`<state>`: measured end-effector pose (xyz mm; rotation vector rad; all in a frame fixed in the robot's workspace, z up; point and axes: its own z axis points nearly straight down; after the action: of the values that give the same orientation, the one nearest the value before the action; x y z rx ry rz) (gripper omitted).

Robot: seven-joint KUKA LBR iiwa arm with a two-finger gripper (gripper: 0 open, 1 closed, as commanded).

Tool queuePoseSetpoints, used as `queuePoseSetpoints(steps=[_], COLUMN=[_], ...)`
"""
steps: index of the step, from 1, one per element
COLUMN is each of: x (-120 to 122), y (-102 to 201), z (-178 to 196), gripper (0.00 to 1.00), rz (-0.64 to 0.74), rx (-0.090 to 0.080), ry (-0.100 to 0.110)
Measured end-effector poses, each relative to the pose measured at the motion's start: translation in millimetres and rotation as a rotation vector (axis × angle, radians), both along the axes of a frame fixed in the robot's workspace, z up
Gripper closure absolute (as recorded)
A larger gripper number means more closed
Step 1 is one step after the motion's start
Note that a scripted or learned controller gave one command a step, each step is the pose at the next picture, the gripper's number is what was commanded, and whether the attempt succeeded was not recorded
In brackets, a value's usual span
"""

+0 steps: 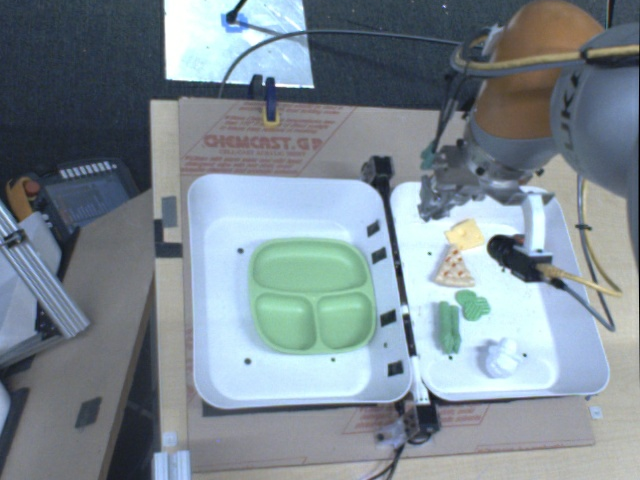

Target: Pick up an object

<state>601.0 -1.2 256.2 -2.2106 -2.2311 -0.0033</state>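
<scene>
The right bin [570,368] holds a yellow cheese block [464,234], a pizza slice [453,266], a green leafy piece [472,305], a green pod-like stick [448,327] and a white lumpy object [501,357]. My gripper [437,204] hangs over the back left part of that bin, just left of and above the cheese block. Nothing shows between its fingers. The arm's orange band and grey wrist hide the bin's back right area.
A green three-compartment plate [308,295] lies in the left bin [215,268]. A black divider [392,268] runs between the bins. A black camera-like part with a yellow cable [520,258] hangs off the wrist over the right bin.
</scene>
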Motion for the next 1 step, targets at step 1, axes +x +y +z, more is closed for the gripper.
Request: queuePoseSetpoints(steps=[1], x=[11.4], y=[58.7], z=[-4.6], gripper=[1.0], rz=[0.0], rx=[-0.001], ry=[-0.001])
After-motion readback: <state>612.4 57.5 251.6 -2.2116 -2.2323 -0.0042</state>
